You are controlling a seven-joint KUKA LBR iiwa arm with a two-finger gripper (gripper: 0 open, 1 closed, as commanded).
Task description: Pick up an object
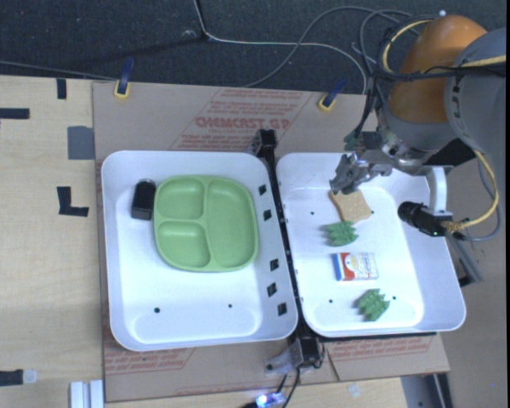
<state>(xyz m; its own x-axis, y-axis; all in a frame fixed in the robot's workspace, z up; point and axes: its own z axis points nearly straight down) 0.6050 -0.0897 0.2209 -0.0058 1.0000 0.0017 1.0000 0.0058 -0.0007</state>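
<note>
Looking from the front edge of the right bin (442, 313) and working back: a green leafy piece (372, 303) sits nearest, then a small red, white and blue packet (354, 266), then another green leafy piece (341, 232). Behind that lies the tan cracker-looking square (350, 205), and the gripper (350, 177) is right at its far edge, touching or close to it. Honestly can't tell how the gripper is set. Over in the left bin (119, 253) there's a green divided plate (206, 223) with a small black block (143, 199) beside it.
</note>
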